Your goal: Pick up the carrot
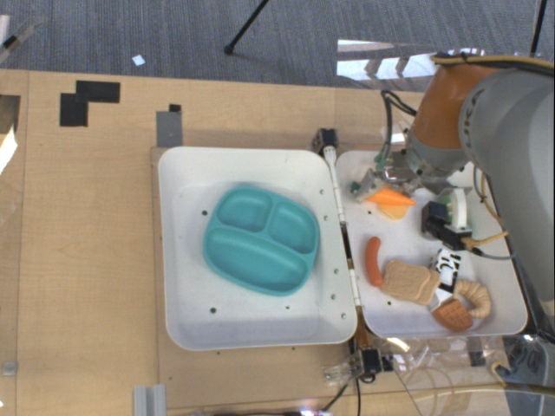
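**Gripper down at the orange piece, grasp unconfirmed**

Low in the right bin (512, 319), gripper (388, 178) at the far-left corner, grey arm (507, 137) and orange band (444, 102) overhead. Grip state: cannot tell. Directly beneath and touching, or nearly so: the carrot (389, 203), a bright orange wedge, lying flat. Just beyond, toward the viewer: a reddish sausage (374, 261) by the bin's left wall. Further out: a slice of bread (411, 282), then a croissant-like pastry (473, 297) and a brown piece (453, 317) at the near edge. Well off to the left, in the other bin (182, 319): a teal divided plate (262, 239).

Likely risks: wedge sliding sideways under off-centre contact; pinching only the thin edge, so slipping out on the lift; bin wall close by, obstructing a finger.
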You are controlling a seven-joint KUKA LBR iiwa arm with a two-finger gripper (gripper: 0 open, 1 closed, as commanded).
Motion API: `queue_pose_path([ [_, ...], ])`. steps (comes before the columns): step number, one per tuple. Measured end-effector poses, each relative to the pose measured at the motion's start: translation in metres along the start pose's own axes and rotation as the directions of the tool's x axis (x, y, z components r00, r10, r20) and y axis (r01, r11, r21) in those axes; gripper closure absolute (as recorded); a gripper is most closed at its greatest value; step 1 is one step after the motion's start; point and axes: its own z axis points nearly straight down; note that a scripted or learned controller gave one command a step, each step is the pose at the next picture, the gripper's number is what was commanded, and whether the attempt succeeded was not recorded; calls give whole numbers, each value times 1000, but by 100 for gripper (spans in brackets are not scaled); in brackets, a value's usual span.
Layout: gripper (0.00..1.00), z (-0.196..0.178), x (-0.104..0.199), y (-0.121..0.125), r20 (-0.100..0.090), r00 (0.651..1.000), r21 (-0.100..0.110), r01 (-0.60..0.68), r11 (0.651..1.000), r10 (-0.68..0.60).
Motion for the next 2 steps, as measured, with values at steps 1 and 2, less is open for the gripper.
queue_pose_path([
  [1,100,-12,0,2,1,1000,-3,4,1000,-4],
  [2,100,-142,70,22,-4,1000,-6,-13,1000,13],
])
